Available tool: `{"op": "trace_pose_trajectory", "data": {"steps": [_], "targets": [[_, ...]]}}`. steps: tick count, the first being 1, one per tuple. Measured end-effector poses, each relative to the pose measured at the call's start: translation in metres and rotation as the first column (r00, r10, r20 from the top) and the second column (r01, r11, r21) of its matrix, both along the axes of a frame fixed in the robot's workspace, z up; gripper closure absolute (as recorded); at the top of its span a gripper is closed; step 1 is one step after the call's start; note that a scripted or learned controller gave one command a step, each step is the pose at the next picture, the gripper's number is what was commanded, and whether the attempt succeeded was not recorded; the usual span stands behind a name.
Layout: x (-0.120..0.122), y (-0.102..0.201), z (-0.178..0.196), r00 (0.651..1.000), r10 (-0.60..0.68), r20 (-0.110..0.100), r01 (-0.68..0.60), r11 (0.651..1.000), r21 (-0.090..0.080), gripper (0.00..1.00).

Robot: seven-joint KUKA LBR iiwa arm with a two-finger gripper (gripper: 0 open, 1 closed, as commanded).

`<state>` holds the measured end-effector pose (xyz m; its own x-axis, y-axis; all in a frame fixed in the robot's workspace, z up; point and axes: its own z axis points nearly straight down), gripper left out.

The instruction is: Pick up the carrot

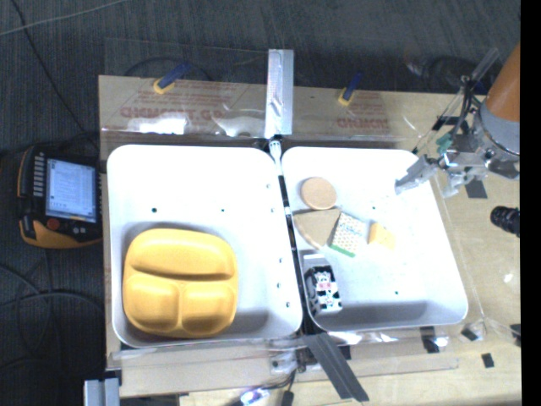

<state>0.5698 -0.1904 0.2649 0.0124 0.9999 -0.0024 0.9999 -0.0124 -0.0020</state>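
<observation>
Here, end effector grip unclear, near right bin's upper edge, carrot unidentifiable

Probably a robotics lab: teach pendant, loose cables, bench with taped plastic sheet.

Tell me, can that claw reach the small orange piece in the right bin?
Probably yes: the claw hangs over a corner of that bin, and the orange piece lies uncovered, with only a speckled block beside it.
</observation>
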Motion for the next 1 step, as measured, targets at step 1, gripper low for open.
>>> {"op": "trace_pose_trajectory", "data": {"steps": [1], "targets": [[-0.0460,-0.0235,-0.0667,0.994,0.109,0.001,-0.109,0.994,0.003,0.00]]}}
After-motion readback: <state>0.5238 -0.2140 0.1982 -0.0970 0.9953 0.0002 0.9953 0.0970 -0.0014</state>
